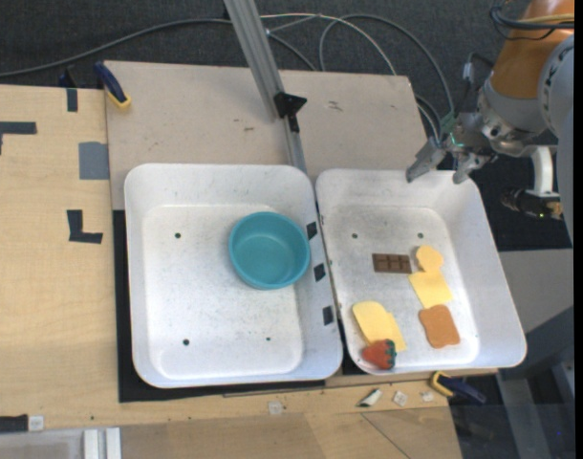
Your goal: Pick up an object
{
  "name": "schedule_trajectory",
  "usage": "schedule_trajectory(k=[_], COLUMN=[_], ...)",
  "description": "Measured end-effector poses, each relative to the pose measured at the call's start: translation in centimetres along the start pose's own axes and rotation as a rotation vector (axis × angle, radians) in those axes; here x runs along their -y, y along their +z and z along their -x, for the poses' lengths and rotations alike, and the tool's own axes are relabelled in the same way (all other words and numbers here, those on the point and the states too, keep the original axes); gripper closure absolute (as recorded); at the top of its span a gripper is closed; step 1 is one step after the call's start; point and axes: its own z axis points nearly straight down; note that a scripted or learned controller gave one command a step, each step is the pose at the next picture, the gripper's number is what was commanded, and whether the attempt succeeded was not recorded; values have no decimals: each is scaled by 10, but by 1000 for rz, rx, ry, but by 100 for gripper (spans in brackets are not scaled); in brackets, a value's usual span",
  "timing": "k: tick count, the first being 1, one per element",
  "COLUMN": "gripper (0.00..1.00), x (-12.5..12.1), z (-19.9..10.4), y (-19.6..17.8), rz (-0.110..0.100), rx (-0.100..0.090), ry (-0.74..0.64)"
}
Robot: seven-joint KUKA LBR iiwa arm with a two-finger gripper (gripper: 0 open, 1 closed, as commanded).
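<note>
Nearest the camera, at the front of the right bin point(492, 285), a red strawberry-like piece point(378, 355) lies touching a pale yellow slab point(375, 321), with an orange slab point(439, 326) just beside them. Behind these lie a yellow slab point(431, 288), a small yellow round piece point(428, 258) and a brown chocolate bar point(392, 263). In the left bin point(148, 256) sits a teal bowl point(268, 249), upright. Farthest back, the gripper point(442, 164) hangs over the right bin's rear rim, its fingers spread apart with nothing between them, well apart from every piece on the table point(43, 256).
</note>
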Motion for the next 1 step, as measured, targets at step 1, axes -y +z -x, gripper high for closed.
schedule_trajectory(k=[1], gripper=[0], x=[0], z=[0], y=[0], rz=[0], rx=[1], ry=[0])
